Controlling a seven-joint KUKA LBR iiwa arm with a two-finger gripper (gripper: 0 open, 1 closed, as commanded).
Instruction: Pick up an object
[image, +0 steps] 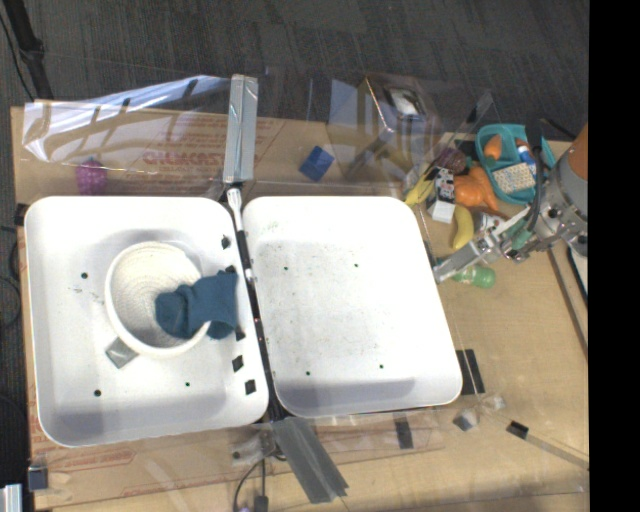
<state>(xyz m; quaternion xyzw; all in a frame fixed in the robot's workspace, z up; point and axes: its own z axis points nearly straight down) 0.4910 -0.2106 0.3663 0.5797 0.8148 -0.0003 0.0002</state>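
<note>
A white bowl (140, 285) lies in the left bin (60, 400), with a dark blue cloth (200, 305) draped over its right rim and spilling toward the bin's right wall. A small grey piece (120, 353) sits by the bowl's lower left. My gripper (503, 243) hangs outside the bins, just past the right bin's (340, 300) upper right corner, over the wooden bench. It is far from the bowl and cloth. A grey bar (455, 263) and a green object (480, 276) lie right beside it.
A heap of toys (480, 180), among them a yellow banana and a teal piece, sits behind the gripper. A blue cube (317, 162) and a purple object (92, 178) lie on the bench behind the bins. Clear plastic sheeting (130, 120) covers the back left.
</note>
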